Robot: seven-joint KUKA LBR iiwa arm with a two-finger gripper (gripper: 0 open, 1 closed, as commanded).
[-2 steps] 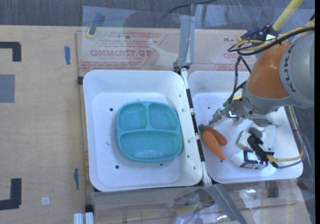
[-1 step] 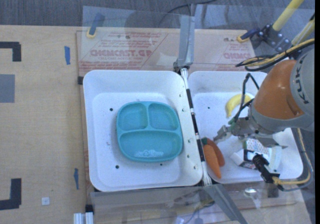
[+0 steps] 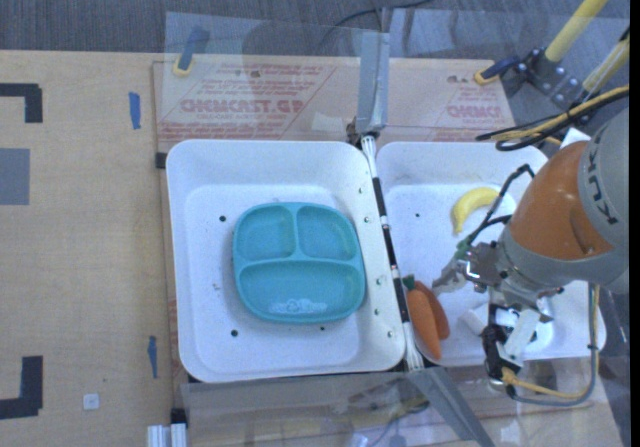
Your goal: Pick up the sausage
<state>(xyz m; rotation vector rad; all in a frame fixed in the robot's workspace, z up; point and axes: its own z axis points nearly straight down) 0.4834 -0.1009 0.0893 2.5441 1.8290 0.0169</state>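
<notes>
Can't tell the tool's state, but that orange-red toy sausage looks light and slick, so you'd pinch mid-body.

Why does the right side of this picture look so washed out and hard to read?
In the camera view, the white right bin is bright and low in contrast; the arm covers part of it; the plate in the left bin looks sharp and evenly lit.

A teal divided plate sits mid left bin. In the right bin, a banana lies at twelve o'clock, a carrot at seven. The arm enters from three o'clock.
</notes>
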